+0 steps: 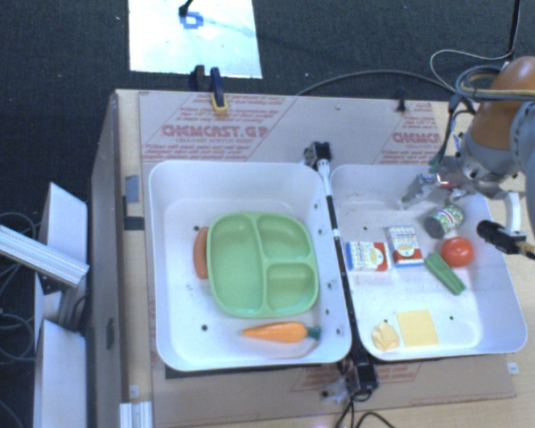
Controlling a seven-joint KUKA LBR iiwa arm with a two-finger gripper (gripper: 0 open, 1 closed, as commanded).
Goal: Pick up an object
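Gripper [425,188] hung over right bin [508,328] — finger state indeterminate. Can [444,220] lay just beside it, toward the near rim.

Grey arm [533,141], orange band (cables looped above), metal wrist.

Small can [443,220] tipped, right bin [508,328]

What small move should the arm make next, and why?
Probably lower the gripper toward the small can. It hovers at the right bin's far end, the can lies just beside it, and nothing is between its fingers.
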